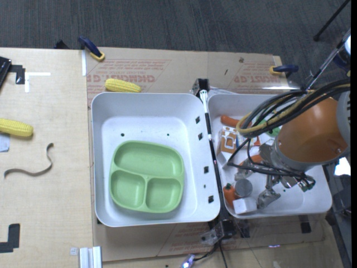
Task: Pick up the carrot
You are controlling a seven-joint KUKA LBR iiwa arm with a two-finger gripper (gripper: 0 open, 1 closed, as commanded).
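In the right bin (312,205), a small orange piece with a green top, which looks like the carrot (229,194), lies by the near-left corner. My gripper (254,197) hangs low over the bin's near part, just right of that piece, with a grey cylinder (243,186) and a white block (241,206) close beside it. Cables and the orange wrist band (309,133) cover much of the bin. Nothing can be seen held in the gripper.
Another orange elongated item (229,120) lies at the right bin's far left, next to an orange-and-white box (228,141). The left bin (145,108) holds a green divided plate (147,176). Two corn cobs (122,85) (15,128) lie outside the bins.
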